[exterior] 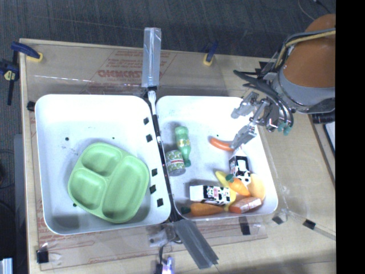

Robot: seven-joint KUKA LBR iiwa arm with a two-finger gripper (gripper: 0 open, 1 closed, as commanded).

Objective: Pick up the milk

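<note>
The arm is reaching in from the right, its orange band sitting over the bench [74, 61] beyond the right bin [188, 104]. The end effector [244, 121] is hanging above the upper right part of that bin with its two fingers spread apart and nothing between them; one fingertip is lying near the top right corner, the other is pointing down toward the red-orange chili pepper [219, 144].

The milk carton [212, 193], white with black cow patches, is lying on its side near the front wall of the right bin, well apart from the end effector. A carrot [206, 209] is lying just in front of it, and a yellow banana [223, 178] is touching its right end. A second cow-patterned carton [240, 169] is standing just above the banana. A green bottle [182, 140] and a small can [176, 162] are lying near the divider.

In the left bin [57, 116], a green divided plate [109, 181] is resting flat.
</note>
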